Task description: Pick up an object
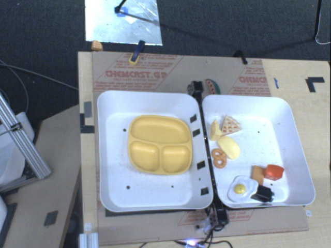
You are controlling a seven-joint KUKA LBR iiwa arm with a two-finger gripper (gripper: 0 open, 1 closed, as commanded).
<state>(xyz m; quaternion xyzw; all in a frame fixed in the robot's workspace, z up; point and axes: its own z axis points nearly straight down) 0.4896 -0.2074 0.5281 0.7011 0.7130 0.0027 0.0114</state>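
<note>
Choosing something small from the right bin (289, 119).
The potato (230, 148) looks light, smooth, slippery: pinch its middle.

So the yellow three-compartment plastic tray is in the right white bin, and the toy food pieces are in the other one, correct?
Not quite. The camera view shows the yellow three-compartment plastic tray in the left white bin, not the right. The toy food pieces lie in the other one, the right white bin.
</note>
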